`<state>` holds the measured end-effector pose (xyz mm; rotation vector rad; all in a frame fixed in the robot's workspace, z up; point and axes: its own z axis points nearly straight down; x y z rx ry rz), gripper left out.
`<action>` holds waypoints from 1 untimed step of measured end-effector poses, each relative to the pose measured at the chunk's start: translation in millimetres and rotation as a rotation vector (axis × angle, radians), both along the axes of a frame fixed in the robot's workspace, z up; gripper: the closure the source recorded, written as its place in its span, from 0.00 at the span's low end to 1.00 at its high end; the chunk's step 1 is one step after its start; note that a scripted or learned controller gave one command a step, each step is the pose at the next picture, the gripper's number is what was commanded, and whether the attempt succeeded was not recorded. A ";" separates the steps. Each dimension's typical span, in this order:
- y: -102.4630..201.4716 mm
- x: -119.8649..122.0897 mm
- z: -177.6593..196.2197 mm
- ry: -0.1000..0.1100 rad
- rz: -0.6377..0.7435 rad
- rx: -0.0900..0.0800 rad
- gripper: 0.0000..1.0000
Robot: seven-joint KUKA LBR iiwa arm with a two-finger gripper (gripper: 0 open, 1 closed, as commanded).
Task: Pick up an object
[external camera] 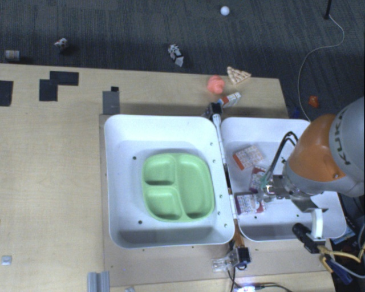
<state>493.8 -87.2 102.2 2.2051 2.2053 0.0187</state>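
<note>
Two white bins side by side on the wooden bench (51, 188). Left bin (122, 171) holding a green divided tray (178, 186), three compartments, sitting pretty much dead center. Right bin (285, 128) with the arm (325, 154) reaching in from 3 o'clock, orange band sitting right over the bin's middle.

Gripper (263, 188) down low in the right bin, toward the 9 o'clock wall. Can't tell whether the fingers are apart or together, too much clutter and cable around the tip, so no call on that. Nothing clearly pinched there either.

Small stuff in the right bin: a red-and-white patterned packet (248, 157) at about 11 o'clock from the gripper, and another printed card-like packet (246, 203) at roughly 7 o'clock, just beside the tip, lying flat near the divider between bins. Touching the gripper or not, hard to say.

Outside the bins, up at 12 o'clock: a pink ball (215, 84), a triangular pizza-slice toy (238, 75) right next to it, and a small tube-ish thing (231, 100) near the bin corner. Farther back on the dark carpet, a white ball (224, 10) and a little black-and-white item (176, 55).
</note>
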 end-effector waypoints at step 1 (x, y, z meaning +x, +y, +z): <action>-0.3 0.1 0.1 0.000 0.000 -0.001 0.00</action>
